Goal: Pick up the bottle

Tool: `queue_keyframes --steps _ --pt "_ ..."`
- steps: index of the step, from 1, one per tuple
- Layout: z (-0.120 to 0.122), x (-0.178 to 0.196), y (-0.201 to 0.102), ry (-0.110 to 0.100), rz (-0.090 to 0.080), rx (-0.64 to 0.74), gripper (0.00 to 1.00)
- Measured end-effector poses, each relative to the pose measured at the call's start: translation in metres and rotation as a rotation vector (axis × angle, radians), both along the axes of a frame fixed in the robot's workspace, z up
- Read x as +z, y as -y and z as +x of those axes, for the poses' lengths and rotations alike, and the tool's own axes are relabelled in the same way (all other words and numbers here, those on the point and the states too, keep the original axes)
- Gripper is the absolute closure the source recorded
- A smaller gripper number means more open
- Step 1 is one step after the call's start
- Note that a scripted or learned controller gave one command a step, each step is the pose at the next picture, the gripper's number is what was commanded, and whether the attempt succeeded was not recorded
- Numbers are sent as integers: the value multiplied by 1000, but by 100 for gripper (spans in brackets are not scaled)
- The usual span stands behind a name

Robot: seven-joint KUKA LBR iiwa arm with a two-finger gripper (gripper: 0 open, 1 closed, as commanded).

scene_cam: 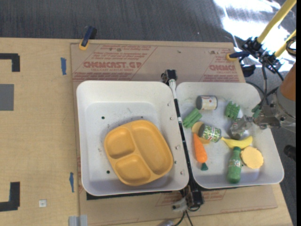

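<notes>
Now, operator, you saw two white bins side by side on the bench. The left bin (89, 126) held a yellow tray (137, 151) with three sections, lying a little near of the middle. The right bin (273, 173) held the small things. The bottle (234, 164), green with a pale label, lay at the near side of the right bin, its cap pointing far, just left of a yellow disc (253, 158) and touching it or nearly so. A banana (236, 141) lay just far of the bottle. A carrot (200, 149) lay left of the bottle, apart from it, and a can (209, 133) with a green label lay between the carrot and the banana. Further away you saw a grey can (207, 102), a green pepper (191, 118) and a green block (231, 110). The gripper (242, 125) came in from the right and stood low over the bin, just far of the banana, away from the bottle. You could not tell how the hand was set, because it was a blurred grey mass.
</notes>
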State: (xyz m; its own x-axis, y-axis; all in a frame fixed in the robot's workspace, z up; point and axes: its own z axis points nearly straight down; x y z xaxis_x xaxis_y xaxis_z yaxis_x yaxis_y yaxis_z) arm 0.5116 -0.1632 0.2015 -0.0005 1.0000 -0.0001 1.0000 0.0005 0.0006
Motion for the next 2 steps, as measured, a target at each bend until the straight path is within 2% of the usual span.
queue_keyframes --steps 1,2 --pt "-33 -74 -6 -3 1 -177 0" --pt "-32 -64 -7 0 1 -177 100"
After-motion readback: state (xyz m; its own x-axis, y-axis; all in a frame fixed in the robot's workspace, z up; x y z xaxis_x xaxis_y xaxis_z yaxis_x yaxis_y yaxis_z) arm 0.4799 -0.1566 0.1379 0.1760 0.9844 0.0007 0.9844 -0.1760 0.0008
